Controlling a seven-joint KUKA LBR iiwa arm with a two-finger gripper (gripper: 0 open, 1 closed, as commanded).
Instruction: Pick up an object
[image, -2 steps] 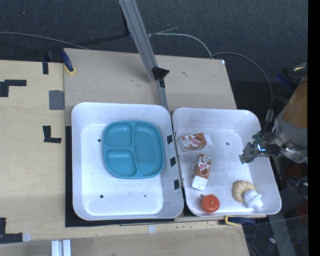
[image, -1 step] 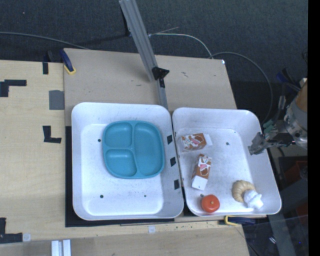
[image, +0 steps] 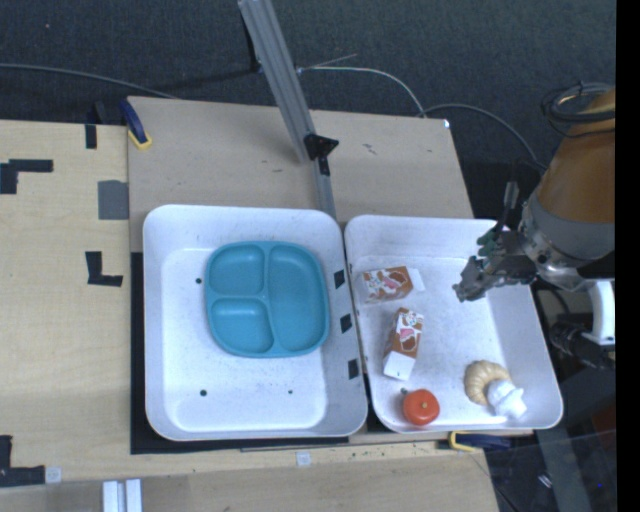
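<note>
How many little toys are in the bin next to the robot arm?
4: a brown packet at the top, a red-white piece mid-bin, an orange ball below, a tan-and-white toy bottom right.

The arm (image: 578, 190) is cut off by the right edge; only its orange band and grey wrist are seen. The gripper (image: 472, 287) is seen as a dark, blurred mass over the right bin (image: 520, 330); the fingertips cannot be separated, and no gap can be judged. Part of that bin's right rim is hidden by the wrist. Printing on the two snack packets (image: 386, 284) (image: 406, 336) is too small to be read. The beige-and-white toy (image: 492, 384) cannot be identified. The slanted metal pole (image: 283, 75) is cut off at the top edge. A yellow clip (image: 462, 439) is mostly hidden under the bin's front rim. Cables (image: 400, 88) are lost against dark carpet.
</note>
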